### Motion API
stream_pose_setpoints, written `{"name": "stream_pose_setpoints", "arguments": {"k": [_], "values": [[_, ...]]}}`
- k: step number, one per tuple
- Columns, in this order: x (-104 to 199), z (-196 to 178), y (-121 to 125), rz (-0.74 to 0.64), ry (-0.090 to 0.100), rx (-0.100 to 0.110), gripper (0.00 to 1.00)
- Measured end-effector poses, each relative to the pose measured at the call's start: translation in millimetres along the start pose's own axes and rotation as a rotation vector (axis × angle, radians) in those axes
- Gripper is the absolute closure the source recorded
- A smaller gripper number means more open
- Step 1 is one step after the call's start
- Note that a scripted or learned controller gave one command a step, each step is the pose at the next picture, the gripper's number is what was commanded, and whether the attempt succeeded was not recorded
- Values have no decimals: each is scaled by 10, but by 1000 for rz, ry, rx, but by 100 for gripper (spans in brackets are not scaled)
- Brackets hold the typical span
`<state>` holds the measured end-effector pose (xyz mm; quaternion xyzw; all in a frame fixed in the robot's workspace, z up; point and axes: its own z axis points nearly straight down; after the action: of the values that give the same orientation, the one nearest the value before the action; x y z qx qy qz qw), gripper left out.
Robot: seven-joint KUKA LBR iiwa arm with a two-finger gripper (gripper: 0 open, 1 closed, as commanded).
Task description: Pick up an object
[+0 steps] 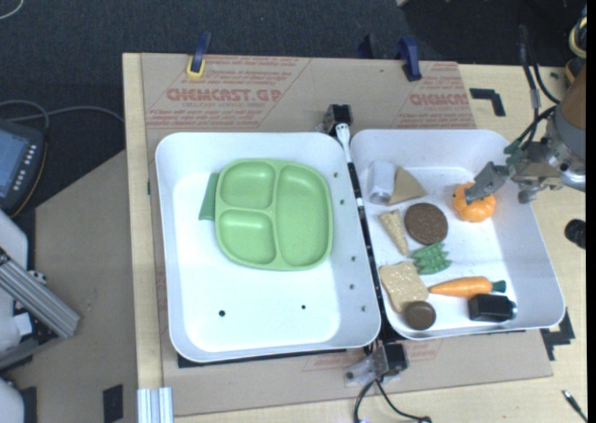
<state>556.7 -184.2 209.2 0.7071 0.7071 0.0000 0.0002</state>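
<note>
Brown board (279, 86) covers the bench, and two white bins sit on it side by side. Nearest to us, in the right bin (549, 263), a black block (491, 307) lies at about 5 o'clock. Just beside it is a toy carrot (461, 287). At 7 o'clock are a round brown cookie (418, 315) and a piece of toy bread (402, 283), and the two touch. A little farther in sit a small green toy (430, 258) and a dark brown disc (426, 223). The left bin (186, 300) holds a green plate (275, 214) with three parts. Farther back in the right bin, at about 2 o'clock, is an orange toy (475, 205). I think this is the thing to pick up. The gripper (507, 186) comes in from 3 o'clock and hangs right by it. Its two grey fingers look apart, and nothing is between them. One fingertip is at the top of the orange toy, maybe touching it. At 11 o'clock are a tan wedge (406, 186) and a white cup (380, 181). Farthest away, a blue clamp (408, 58) and a yellow clamp (196, 62) grip the back edge of the board. What could go wrong? The orange toy looks round and sits off to one side of the fingers. If they close now, they may pinch only its edge. Then it could pop out and roll toward the bin wall. The finger could also just push it away.
</note>
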Motion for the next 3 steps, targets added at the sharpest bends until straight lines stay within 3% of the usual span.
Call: {"name": "stream_pose_setpoints", "arguments": {"k": [2,3], "values": [[109,1146,-74,0,3,7,0],[103,1215,-59,0,1,-1,0]]}}
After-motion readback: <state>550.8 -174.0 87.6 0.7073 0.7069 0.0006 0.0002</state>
